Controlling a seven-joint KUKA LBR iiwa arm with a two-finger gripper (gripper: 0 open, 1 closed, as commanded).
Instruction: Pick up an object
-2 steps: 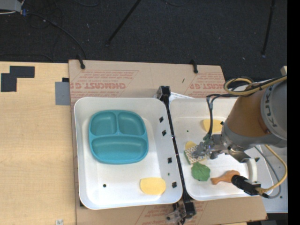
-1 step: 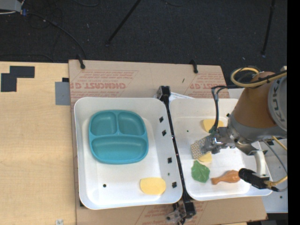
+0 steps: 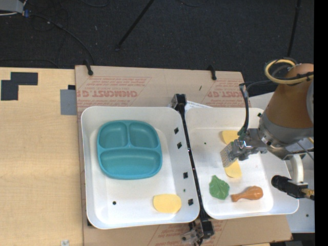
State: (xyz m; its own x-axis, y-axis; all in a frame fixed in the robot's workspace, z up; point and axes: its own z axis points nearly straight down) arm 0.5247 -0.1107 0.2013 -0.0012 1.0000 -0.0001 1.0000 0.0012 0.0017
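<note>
Dark carpet floor (image 3: 154, 29) is showing at top, black cables (image 3: 66, 29) trailing across it. Light wooden bench top (image 3: 36, 163) is lying left, a printed cardboard sheet (image 3: 138, 88) sitting beside it.

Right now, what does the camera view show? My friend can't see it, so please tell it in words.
A robot arm's pincer reaches from the right into the right white bin, just above a yellow piece, with another yellow piece, green toy broccoli and a toy drumstick nearby. The left white bin holds a teal divided plate and a yellow slice.
</note>
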